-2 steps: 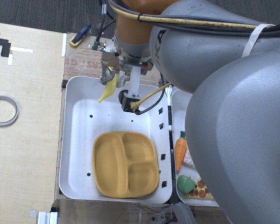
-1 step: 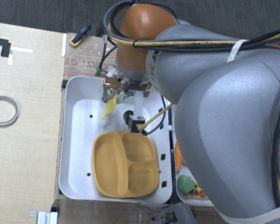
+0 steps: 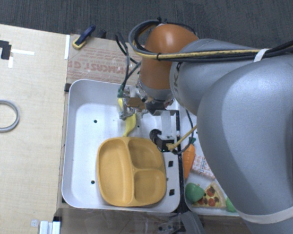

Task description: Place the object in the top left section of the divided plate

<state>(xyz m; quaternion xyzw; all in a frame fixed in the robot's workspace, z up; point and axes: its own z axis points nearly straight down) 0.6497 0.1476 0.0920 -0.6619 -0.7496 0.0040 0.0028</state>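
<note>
yellow obj (image 3: 129,123) | just above plate | tan divided plate (image 3: 131,172) | left bin

Grey arm (image 3: 243,116) reaches leftward, gripper (image 3: 130,109) pointing down.

The arm (image 3: 253,117) is bulky, smooth and matte grey, with rounded link housings. A glossy orange band (image 3: 162,57) rings it above the wrist. Yellow and black cables (image 3: 219,54) run along its casing.
</note>
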